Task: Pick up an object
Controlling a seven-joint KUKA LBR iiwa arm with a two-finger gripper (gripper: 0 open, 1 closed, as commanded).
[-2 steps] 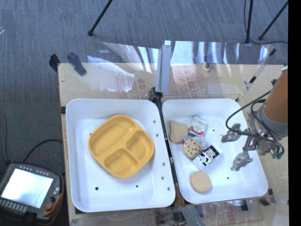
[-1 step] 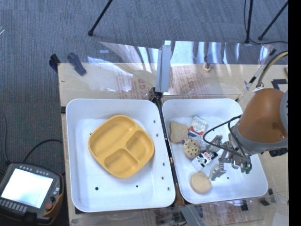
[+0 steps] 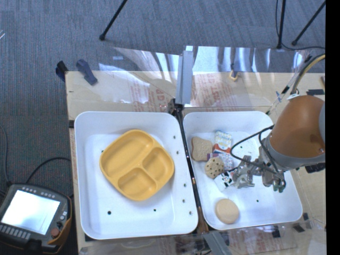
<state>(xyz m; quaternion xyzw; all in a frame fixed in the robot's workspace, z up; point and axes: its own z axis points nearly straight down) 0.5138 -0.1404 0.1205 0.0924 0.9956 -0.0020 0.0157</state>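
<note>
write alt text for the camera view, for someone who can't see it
A grey robot arm reaches from the right into the right bin, over small food-like items. The left bin holds a yellow divided plate.

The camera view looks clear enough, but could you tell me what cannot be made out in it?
- Gripper: fingers too small and cluttered in the camera view to judge.
- Small black-and-white item: partly behind the gripper, identity unclear.
- Carton: print too small to read.
- Right bin: far side covered by the arm.
</note>
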